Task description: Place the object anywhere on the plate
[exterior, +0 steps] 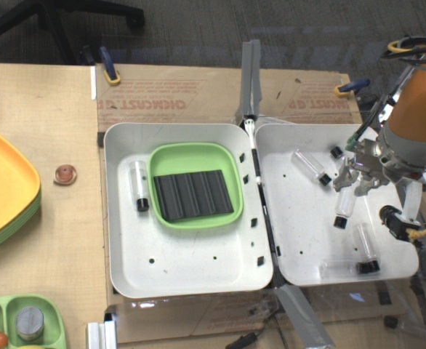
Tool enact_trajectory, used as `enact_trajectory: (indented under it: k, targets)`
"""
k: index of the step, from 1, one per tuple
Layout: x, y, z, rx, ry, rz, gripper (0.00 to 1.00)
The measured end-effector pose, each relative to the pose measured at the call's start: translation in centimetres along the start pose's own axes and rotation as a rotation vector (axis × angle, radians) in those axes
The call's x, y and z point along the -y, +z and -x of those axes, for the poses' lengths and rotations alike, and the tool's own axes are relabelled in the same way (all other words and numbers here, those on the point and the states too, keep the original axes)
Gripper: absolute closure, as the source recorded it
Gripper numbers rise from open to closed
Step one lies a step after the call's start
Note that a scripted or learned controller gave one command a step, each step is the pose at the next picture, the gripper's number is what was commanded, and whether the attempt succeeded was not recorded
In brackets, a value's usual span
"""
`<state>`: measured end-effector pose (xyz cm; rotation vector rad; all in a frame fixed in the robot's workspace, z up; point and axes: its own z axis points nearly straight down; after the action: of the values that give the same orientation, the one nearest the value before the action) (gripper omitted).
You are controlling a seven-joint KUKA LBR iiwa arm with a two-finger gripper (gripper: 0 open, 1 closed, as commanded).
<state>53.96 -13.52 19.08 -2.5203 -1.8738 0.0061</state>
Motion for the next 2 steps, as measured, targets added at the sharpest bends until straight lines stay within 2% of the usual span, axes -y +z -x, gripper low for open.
enact_trajectory:
  k: [1,2]
  targets:
    - [0.0,0.0,0.0,0.000,0.000,0.000,0.00]
    - [0.8,4.8,7.8,-0.002,0.060,-0.001,0.00]
